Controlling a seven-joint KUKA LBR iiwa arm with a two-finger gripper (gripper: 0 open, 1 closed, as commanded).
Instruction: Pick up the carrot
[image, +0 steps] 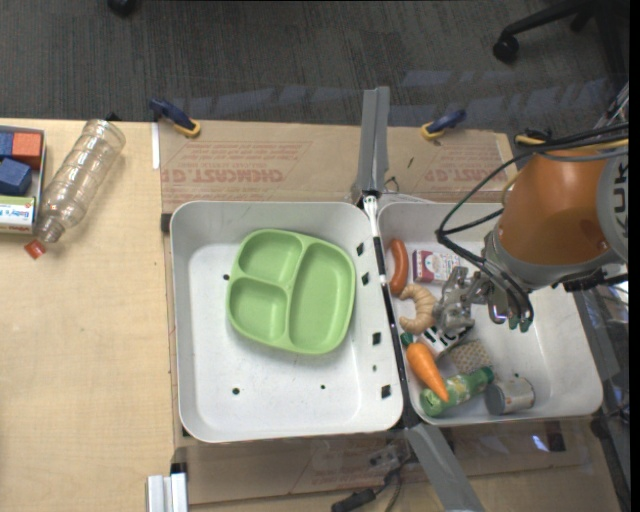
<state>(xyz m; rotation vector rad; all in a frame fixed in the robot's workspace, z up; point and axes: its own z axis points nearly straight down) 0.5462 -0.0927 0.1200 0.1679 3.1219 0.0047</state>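
Two white bins sit side by side on the bench. The left bin (200, 330) holds one green plate (292, 291) with three compartments. The right bin (560, 385) holds a cluster along its left wall: one red sausage (398, 265) at the far end, one pale croissant (420, 308) nearer, one orange carrot (428, 368) nearer again, and one green bottle (458, 390) just beside the carrot's near tip. A small carton (436, 264) lies right of the sausage, and one grey can (511, 395) lies right of the bottle.

The gripper (458, 302) hangs over the right bin, just beside the croissant and a little beyond the carrot; whether it is released or clenched cannot be told.

One clear plastic bottle (78, 172) lies on the wooden table (80, 380) at the far left, next to a box of coloured blocks (20, 172). Brown cardboard (270, 160) lies beyond the bins, with dark carpet behind.
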